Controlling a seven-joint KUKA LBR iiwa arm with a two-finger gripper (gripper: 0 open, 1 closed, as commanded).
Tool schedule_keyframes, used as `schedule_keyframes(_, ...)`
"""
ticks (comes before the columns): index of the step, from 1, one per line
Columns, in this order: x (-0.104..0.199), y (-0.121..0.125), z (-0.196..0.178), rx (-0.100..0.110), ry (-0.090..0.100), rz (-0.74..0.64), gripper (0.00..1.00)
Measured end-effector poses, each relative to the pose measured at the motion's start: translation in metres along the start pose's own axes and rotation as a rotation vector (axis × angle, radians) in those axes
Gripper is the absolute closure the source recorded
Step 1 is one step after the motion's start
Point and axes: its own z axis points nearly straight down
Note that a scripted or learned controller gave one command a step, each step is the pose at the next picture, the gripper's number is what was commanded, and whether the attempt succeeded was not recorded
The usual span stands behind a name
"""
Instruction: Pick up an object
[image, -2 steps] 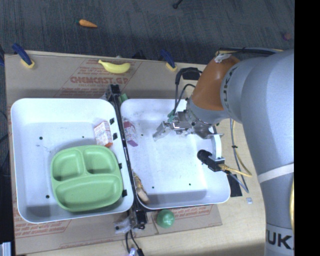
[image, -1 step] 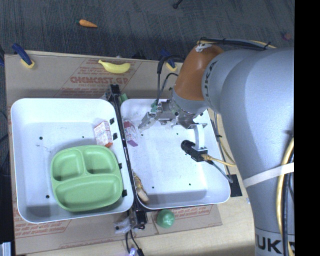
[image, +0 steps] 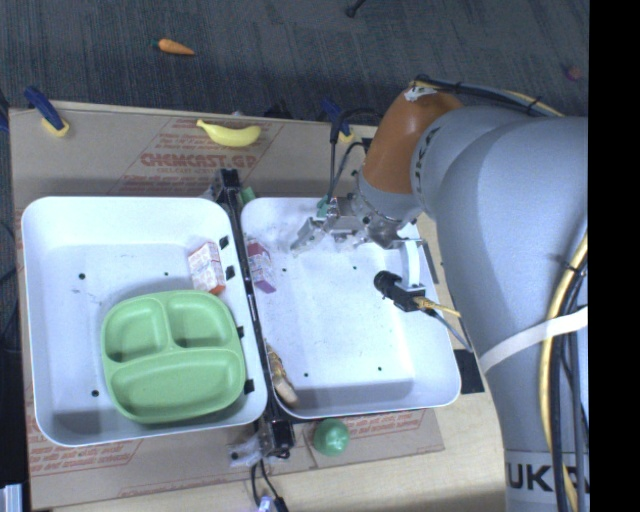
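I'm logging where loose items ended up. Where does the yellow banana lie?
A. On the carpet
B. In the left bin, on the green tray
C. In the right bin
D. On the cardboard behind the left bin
D: the banana rests on the cardboard, just beyond the left bin's far rim.

Green three-compartment tray (image: 175, 354) lying flat in the left bin, small red-and-white packet (image: 206, 267) just above its top edge, another small packet with purple (image: 260, 265) at the right bin's left wall
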Motion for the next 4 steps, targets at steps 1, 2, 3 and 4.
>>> schedule_keyframes(1,0.001,0.001,-0.011,-0.001,0.001,-0.003,1.0)
schedule_keyframes(2,0.112,0.005,-0.096,-0.004,0.003,-0.004,1.0)
schedule_keyframes(3,0.11,0.004,-0.095,-0.001,0.001,-0.002,0.0)
schedule_keyframes(4,0.048,-0.006,-0.014,0.006,-0.002,0.0,0.0)
